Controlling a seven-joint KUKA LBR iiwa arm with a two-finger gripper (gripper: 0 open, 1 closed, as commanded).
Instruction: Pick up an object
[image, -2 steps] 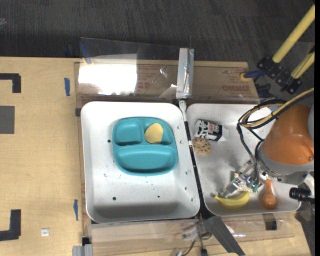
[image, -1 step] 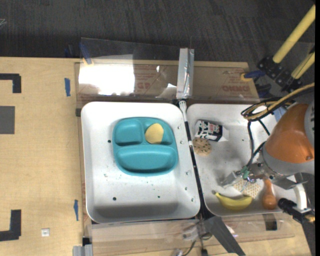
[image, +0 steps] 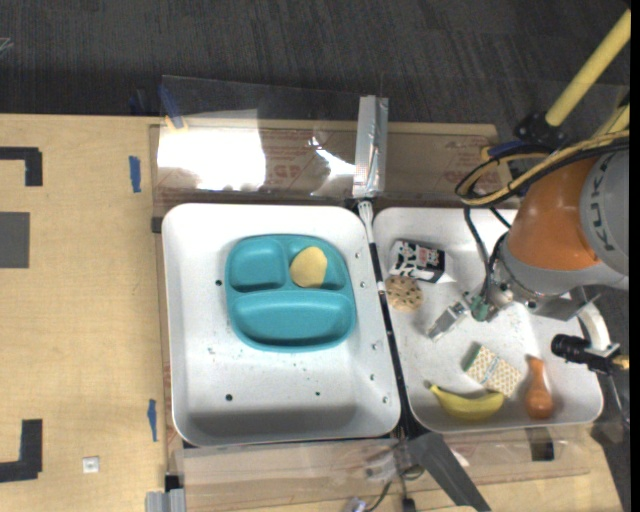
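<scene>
- Where the arm (image: 560, 225) reaches in from the right, one gripper (image: 452, 318) hangs low over the right bin (image: 585, 400); I cannot tell its state.
- Two white bins sit side by side.
- Left bin (image: 200, 330): one teal tray (image: 290, 310), one yellow lump (image: 309, 266) in its far right compartment.
- Right bin, five things: one black-and-white packet (image: 416, 259) far left, one cookie (image: 404, 292) beside it, one checked packet (image: 492, 369), one banana (image: 467, 401) near, one orange gourd (image: 539, 390) right.

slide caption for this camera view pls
KUKA arm's pincer low in the right bin among banana and cookie; teal tray in left bin.
</scene>
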